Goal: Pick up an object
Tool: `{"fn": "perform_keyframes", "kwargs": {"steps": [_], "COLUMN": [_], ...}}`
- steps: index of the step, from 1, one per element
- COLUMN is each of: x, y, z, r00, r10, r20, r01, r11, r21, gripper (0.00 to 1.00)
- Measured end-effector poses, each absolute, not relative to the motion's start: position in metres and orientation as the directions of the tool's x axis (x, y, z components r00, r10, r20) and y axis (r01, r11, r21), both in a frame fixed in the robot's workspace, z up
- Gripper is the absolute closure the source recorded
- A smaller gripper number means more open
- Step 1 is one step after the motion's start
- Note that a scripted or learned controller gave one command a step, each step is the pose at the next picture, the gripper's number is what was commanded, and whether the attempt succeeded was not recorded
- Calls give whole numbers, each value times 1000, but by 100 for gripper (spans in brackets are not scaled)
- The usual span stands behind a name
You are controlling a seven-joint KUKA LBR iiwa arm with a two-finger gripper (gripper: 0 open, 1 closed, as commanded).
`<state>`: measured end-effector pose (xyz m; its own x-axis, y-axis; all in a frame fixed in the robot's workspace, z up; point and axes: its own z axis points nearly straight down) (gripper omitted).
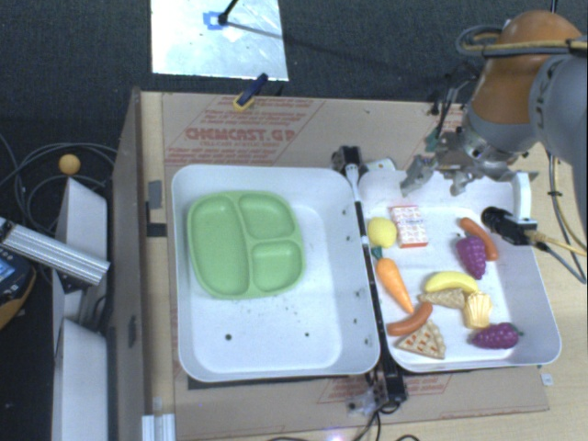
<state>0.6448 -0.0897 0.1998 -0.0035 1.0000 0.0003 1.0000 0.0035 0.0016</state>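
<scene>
Even overhead light, soft grainy focus, glare off the metal sheet point(219, 24) at 11 o'clock, faint shadows inside the white bins point(276, 338).

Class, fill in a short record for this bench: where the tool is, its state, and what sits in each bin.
tool: the tool hangs over the far edge of the right bin, open, holding nothing
left bin: green divided plate
right bin: carrot, banana, two purple grape bunches, waffle wedge, small carton
</scene>
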Motion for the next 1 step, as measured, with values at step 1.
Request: {"fn": "perform_keyframes", "kwargs": {"steps": [1], "x": [648], "y": [-85], "z": [84], "r00": [-4], "r10": [1000], "r20": [0], "r01": [1000], "r11": [4], "r21": [2], "gripper": [0]}}
